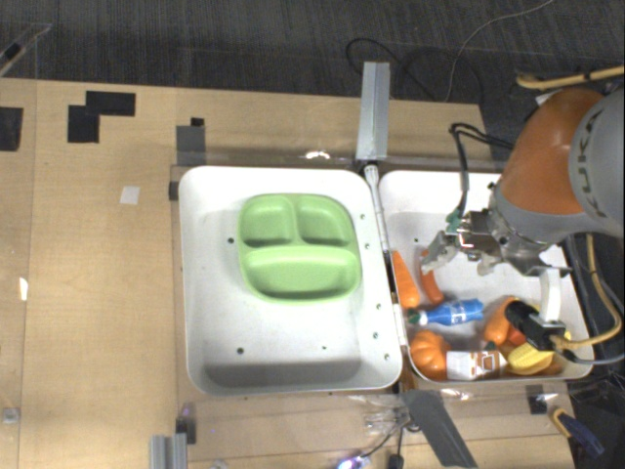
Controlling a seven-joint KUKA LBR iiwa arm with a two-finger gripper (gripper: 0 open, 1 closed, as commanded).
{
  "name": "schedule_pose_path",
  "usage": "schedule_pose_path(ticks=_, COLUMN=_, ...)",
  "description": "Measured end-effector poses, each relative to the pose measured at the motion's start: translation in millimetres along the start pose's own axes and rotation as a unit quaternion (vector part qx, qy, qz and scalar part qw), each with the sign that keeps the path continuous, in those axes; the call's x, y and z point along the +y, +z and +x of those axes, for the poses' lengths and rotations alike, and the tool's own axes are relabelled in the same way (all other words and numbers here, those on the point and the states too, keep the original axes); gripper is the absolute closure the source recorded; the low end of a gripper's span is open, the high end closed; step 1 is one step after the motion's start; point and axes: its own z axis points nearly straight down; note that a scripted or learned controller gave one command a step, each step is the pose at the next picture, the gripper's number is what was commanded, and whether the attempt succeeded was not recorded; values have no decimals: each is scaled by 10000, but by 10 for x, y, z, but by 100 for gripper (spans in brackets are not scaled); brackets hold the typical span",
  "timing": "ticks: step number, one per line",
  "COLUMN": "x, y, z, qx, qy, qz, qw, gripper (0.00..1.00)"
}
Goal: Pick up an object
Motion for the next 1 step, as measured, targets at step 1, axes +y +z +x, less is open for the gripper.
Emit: schedule_pose_path(ticks=1, x=5, y=919, z=-327, qx=-4, qy=-600, qz=5, qw=9982, gripper=0)
